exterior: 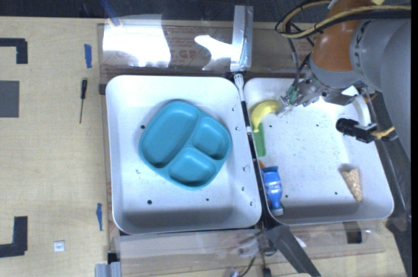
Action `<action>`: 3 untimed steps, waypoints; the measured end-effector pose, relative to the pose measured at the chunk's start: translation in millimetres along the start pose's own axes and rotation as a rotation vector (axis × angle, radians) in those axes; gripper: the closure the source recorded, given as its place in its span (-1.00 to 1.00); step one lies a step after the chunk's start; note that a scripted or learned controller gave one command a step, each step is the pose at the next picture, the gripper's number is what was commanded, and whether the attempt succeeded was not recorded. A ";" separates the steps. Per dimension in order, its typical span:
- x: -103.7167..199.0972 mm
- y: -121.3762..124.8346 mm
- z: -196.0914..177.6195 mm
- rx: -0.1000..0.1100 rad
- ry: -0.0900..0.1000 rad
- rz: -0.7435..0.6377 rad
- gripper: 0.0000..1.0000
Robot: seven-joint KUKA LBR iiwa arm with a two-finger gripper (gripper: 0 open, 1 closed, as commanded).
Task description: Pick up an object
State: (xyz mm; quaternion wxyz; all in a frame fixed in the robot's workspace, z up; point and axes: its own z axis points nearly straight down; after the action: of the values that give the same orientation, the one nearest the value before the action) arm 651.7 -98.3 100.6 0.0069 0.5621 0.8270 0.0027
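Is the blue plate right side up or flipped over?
Right side up. The blue plate lies flat in the left bin, its three hollow sections facing up.

The gripper (292, 97) hovered beside a yellow banana (262, 112) in the right bin (375, 207); a blue divided plate (186, 144) lay in the left bin (124, 197).

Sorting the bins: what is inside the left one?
Inside the left bin lies one blue divided plate, three compartments, nothing in them. Whatever is beneath the plate is covered.
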 end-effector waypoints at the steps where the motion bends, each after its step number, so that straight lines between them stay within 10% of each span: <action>1: 18.9 28.3 -90.6 0.000 0.002 -0.056 1.00; 2: 19.4 26.0 -85.1 0.009 0.007 -0.054 -1.00; 3: 5.3 -27.0 12.0 0.005 0.005 -0.109 -1.00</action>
State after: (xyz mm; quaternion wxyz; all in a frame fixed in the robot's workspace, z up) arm 624.9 -103.3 88.3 0.0034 0.5162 0.8565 0.0015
